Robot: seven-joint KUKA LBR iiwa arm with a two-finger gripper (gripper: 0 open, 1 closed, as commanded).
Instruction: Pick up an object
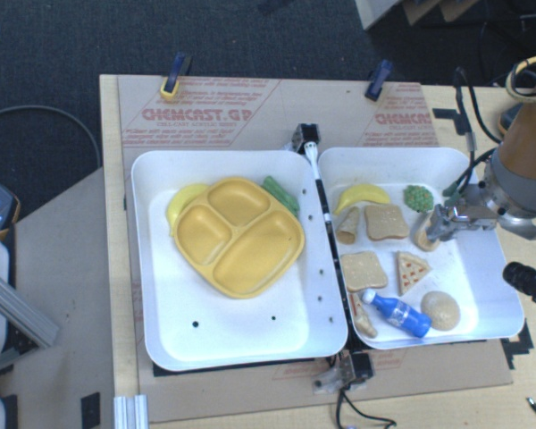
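Gripper (433, 229) is low in the right bin (491, 293), near its far right side. Finger opening: cannot tell; nothing visibly held. Its tip is at a small tan piece (424, 238), just right of the bread slice (386, 222) and below the green broccoli (419, 197).
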